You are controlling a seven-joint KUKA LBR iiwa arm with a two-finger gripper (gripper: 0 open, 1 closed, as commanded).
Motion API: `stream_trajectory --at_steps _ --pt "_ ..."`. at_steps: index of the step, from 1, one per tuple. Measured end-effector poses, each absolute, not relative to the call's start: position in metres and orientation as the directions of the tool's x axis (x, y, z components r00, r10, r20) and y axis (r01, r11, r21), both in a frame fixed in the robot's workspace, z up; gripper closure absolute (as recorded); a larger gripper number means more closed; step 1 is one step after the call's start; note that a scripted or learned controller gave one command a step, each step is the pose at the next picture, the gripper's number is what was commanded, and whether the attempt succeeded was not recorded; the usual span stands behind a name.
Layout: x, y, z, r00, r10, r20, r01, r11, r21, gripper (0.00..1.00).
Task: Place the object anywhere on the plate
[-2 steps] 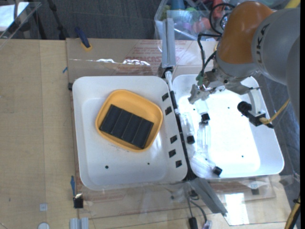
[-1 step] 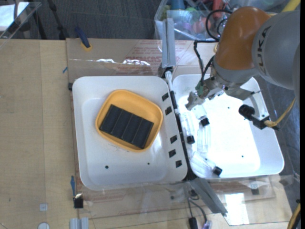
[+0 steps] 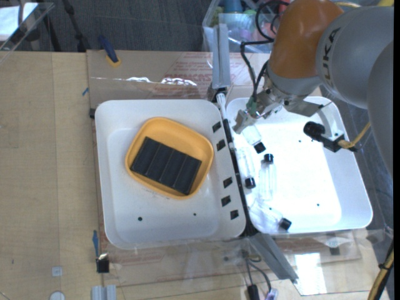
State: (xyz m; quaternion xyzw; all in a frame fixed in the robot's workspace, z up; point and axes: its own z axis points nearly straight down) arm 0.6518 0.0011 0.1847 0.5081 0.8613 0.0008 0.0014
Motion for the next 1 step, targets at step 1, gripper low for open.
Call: stream_trajectory --at_steps 1 --pt "0.6672 0.0189 0.1848 -0.544 0.839 -0.002 0.839 0.544 0.003 1.0"
